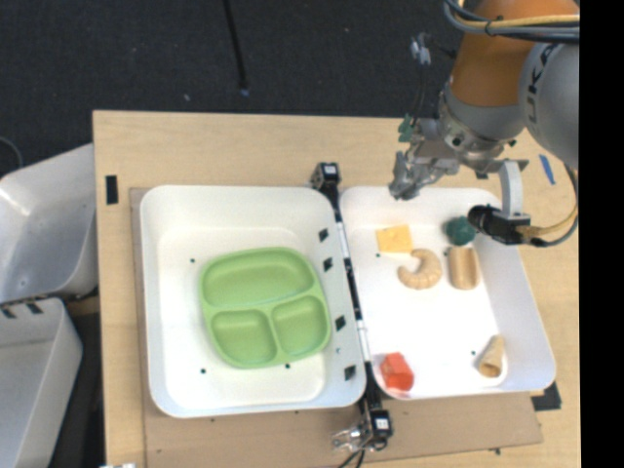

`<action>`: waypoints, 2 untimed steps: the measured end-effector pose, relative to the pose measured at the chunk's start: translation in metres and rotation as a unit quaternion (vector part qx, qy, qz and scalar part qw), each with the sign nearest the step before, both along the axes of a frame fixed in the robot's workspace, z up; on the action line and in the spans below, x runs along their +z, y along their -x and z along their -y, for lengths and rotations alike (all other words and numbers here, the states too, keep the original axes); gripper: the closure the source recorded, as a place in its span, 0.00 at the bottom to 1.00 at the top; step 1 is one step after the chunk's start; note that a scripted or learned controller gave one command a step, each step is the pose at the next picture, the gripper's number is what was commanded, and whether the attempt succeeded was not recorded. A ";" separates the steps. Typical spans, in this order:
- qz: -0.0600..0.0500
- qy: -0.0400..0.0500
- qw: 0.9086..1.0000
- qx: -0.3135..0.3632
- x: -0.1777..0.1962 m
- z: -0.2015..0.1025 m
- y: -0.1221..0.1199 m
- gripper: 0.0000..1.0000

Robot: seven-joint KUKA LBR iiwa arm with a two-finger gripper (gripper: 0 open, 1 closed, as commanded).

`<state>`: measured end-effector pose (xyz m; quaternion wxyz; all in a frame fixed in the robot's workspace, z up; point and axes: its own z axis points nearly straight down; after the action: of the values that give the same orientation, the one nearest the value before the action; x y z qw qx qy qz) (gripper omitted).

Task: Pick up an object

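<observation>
Hovering over the far edge of the right bin, my jaws point down with nothing between them that I can make out; whether they are spread or pressed together, I cannot tell from this angle. Below and just toward the near side sits a yellow square, flat on the bin floor. Beside it, a tan curved piece lies next to a tan cylinder, and a dark green ball rests just beyond the cylinder. Nearer the front, a red block sits in the left corner, and a tan cone lies toward the right. Over in the left bin, a green divided plate lies flat. Both bins rest on the wooden tabletop.
</observation>
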<state>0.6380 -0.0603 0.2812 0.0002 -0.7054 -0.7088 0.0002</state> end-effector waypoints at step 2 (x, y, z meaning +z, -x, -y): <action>0.000 0.000 1.000 0.000 -0.027 -0.093 0.034 1.00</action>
<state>0.6041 0.0323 0.2541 0.0005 -0.7052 -0.7090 0.0001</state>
